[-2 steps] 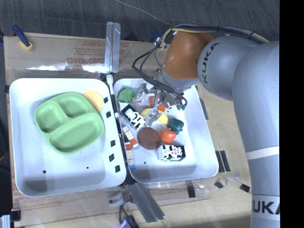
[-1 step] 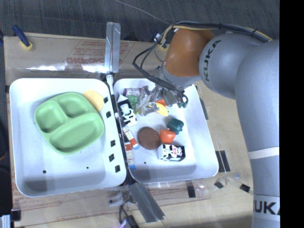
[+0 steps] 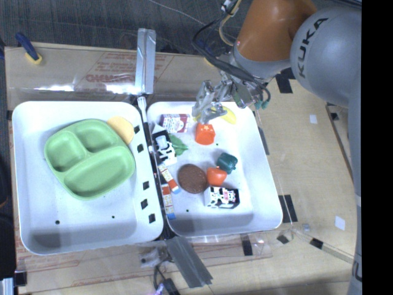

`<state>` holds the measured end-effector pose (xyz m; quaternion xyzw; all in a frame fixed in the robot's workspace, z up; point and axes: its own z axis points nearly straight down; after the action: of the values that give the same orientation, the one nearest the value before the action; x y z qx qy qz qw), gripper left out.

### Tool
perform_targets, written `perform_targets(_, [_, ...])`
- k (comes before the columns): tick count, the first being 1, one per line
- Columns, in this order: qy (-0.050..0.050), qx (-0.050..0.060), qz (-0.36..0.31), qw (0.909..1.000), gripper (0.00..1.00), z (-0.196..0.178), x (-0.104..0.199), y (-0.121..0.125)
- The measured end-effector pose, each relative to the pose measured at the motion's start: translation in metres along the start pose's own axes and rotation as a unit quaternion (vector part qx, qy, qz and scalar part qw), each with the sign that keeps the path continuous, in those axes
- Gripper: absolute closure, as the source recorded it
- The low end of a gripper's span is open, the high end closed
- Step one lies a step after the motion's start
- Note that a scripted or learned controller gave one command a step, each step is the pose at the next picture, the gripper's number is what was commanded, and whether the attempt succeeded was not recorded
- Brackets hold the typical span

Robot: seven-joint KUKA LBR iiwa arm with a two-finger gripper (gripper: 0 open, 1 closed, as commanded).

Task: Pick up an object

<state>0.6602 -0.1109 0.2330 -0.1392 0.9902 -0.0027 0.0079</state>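
A green divided plate (image 3: 90, 156) sits in the white left bin (image 3: 31, 226); the right bin (image 3: 261, 189) holds an orange pepper (image 3: 206, 134), a brown disc (image 3: 192, 178) and a black-and-white cow-patterned block (image 3: 222, 197).

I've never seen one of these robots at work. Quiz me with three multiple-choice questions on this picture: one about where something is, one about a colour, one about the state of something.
1. Where does the green divided tray lie?
A. in the left bin
B. in the right bin
C. on the bench outside the bins

2. What colour is the round flat disc in the right bin?
A. blue
B. brown
C. white

3. Where is the gripper?
A. over the green tray
B. over the right bin's far edge
C. outside both bins

Answers: 1 A, the tray sits in the left bin. 2 B, the disc is dark brown. 3 B, it hangs just above the orange piece.
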Motion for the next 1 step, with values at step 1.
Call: perform_targets(1, [0.011, -0.006, 0.006, 0.9999, 1.0, 0.1186, 0.0361, 0.0106])
